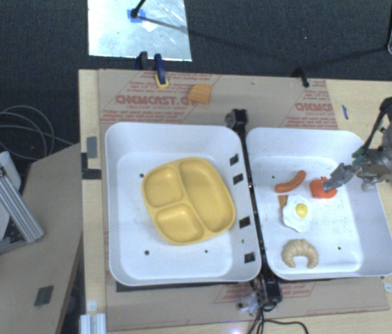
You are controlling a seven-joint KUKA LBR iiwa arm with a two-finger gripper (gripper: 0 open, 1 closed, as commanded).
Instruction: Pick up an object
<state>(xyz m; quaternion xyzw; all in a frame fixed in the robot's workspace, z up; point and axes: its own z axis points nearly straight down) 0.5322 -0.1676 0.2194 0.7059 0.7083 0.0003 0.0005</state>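
The right bin [371, 236] holds a brown-orange sausage [290, 181], a red-orange toy piece [320, 190], a fried egg [297, 213] and a tan croissant [300, 252]. My gripper [336, 179] reaches in from the right and is low over the bin, its tip at the upper right edge of the red-orange piece. Whether it touches or holds that piece is not visible. The sausage lies just left of the tip, and the egg lies below and to the left.
The left bin [123, 207] carries a yellow divided plate [188, 200]. A small orange block [200, 92] sits on the cardboard behind the bins. The black divider [246, 186] runs between the bins. Cables and a metal frame [5, 193] stand off to the left.
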